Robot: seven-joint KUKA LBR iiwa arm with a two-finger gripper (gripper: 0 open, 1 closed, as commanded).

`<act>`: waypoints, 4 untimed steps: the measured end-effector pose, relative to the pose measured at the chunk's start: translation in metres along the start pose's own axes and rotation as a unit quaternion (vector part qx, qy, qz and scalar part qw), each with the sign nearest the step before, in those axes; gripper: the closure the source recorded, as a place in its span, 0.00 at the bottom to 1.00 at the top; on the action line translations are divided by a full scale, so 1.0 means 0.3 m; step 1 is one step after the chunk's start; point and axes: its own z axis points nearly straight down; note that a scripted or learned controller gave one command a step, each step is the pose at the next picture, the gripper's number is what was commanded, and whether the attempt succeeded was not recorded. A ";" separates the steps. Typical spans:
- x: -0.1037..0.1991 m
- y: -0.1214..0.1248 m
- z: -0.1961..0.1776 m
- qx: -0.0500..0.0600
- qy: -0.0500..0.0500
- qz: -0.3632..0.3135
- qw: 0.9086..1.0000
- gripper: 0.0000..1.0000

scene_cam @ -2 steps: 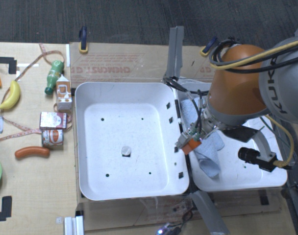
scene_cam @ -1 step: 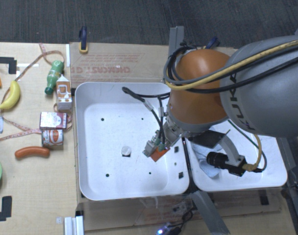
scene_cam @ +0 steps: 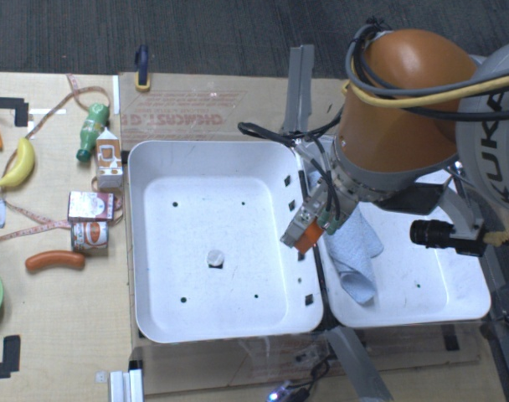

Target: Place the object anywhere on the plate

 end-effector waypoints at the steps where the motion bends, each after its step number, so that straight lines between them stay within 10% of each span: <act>1: 0.199 0.254 0.195 0.001 0.001 -0.099 0.995 1.00; 2: 0.072 0.086 0.039 0.000 0.000 -0.169 0.986 1.00; 3: 0.247 0.288 0.231 0.001 0.001 -0.193 0.981 1.00; 4: -0.064 0.199 0.388 0.001 0.001 -0.221 0.975 1.00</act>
